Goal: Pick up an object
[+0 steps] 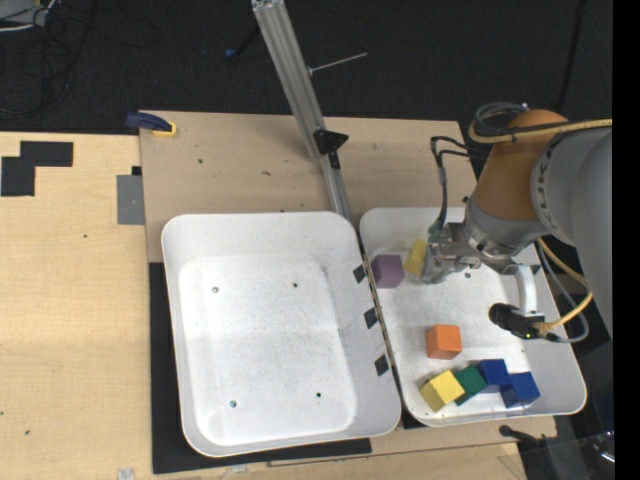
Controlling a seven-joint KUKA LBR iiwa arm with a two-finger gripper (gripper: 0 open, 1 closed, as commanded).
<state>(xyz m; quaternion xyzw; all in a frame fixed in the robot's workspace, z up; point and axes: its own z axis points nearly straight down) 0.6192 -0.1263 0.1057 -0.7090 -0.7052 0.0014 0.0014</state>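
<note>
My gripper (432, 264) hangs low in the right bin (560, 393), at its upper left part. It sits right against a yellow block (417, 260), which shows just to its left. A purple cube (387, 270) lies a little further left, near the bin's left wall. An orange cube (443, 341) rests in the middle of the bin. Near the front edge a yellow block (441, 389), a green block (469, 380) and two blue blocks (508, 381) lie bunched together.
The left bin (200, 243) stands beside the right one, with black clips along the shared edge. A slanted aluminium rail (300, 88) rises behind the bins. Cables loop off the arm's wrist over the right bin's right side.
</note>
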